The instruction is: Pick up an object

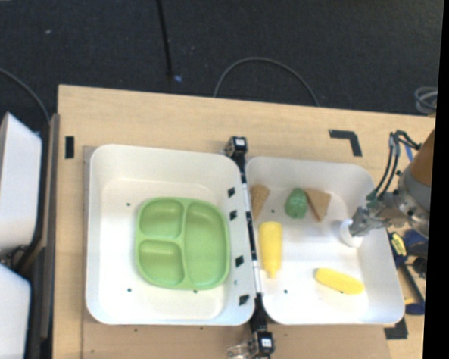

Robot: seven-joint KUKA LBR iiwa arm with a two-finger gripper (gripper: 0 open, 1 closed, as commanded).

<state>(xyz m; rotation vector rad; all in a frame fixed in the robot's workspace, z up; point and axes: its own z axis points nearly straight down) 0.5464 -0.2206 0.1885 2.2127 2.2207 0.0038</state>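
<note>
Right bin (376, 298): gripper (356, 228) low at the far-right side (finger state cannot be told), yellow banana (340, 281), yellow cylinder (270, 247), green ball (296, 204). Left bin (104, 281): green divided plate (183, 243).

Two shallow white bins (100, 228) (376, 298), one green divided plate (183, 243) in the left bin, two yellow items (270, 246) (340, 281), one green item (296, 204), two tan wedges (259, 197) (319, 203) in the right bin
</note>
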